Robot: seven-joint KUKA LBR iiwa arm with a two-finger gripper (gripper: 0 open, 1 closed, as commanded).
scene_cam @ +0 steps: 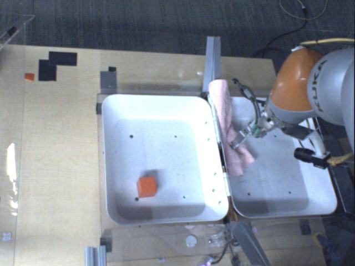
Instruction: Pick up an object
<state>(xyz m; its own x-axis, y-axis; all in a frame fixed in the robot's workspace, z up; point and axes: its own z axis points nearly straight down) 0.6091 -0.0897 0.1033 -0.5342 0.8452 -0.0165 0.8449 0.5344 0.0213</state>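
Bench: pale wooden top [55, 165] under my camera, dark carpet along the far edge, two white bins side by side on it.
Left bin: I see the left bin [166, 115] holding one orange block [147, 187] near its near-left corner, well apart from the arm.
Divider: a pink cloth [226, 123] lies along the shared wall, just inside the right bin [288, 204], its long axis running far to near, its near end curling toward the bin's middle.
Cloth versus gripper: I judge the cloth the nearer target; it lies immediately left of the gripper [243, 138], and the tip looks to be touching or just beside the cloth's near half.
Gripper state: I cannot tell how it is set, nor whether it has any fabric.
Arm: grey body with the orange band [294, 87] reaches in from the right, over the right bin's far side.
Coming move: I judge it turns on a short leftward reach across the cloth's narrow width.
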